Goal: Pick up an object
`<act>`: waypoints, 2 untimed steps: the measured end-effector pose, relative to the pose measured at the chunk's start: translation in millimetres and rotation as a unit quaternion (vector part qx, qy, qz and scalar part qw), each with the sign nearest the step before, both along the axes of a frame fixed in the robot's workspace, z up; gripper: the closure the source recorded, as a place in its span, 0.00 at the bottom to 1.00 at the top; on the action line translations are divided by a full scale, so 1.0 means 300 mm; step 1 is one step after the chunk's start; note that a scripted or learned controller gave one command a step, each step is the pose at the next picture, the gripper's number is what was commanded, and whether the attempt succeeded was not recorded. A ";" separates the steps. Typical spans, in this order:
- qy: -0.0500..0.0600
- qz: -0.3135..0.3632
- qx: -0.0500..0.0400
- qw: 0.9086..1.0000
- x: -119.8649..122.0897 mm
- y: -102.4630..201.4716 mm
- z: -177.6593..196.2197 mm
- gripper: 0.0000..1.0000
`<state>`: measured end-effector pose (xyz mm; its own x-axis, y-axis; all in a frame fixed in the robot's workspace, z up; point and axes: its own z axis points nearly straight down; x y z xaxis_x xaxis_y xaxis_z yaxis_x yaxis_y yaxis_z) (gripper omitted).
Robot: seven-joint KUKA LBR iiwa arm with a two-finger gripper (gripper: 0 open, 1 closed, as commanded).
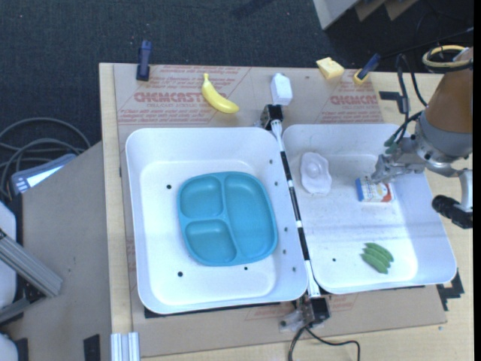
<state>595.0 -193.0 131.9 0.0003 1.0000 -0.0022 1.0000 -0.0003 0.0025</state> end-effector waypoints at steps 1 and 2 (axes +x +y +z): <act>0.000 0.000 0.000 1.000 0.005 -0.037 0.054 1.00; 0.000 0.001 0.000 1.000 0.092 -0.067 0.028 1.00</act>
